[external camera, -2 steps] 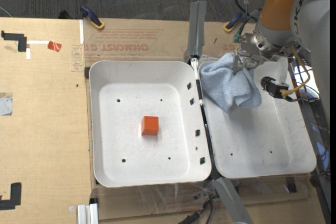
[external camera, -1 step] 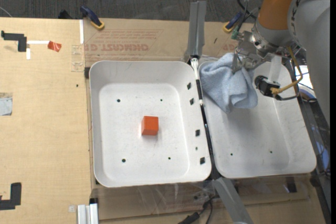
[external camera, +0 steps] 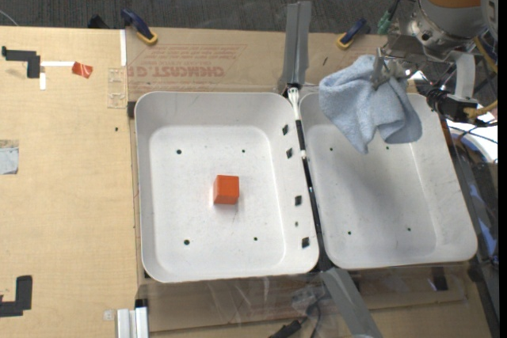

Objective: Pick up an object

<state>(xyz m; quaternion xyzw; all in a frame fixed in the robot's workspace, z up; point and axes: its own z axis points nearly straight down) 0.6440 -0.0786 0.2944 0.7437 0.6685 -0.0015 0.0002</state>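
- fingers (external camera: 390, 69) clenched on the cloth (external camera: 366, 105), pinching its top right part
- cloth hangs bunched over the far end of the right bin (external camera: 396, 241), lifted off it
- red block (external camera: 226, 190) sits flat mid left bin (external camera: 158, 249)
- bins side by side on the surface (external camera: 63, 194)

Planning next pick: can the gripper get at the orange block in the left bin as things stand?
Probably not right away: the gripper is shut on the blue cloth over the right bin. The orange block itself sits uncovered.
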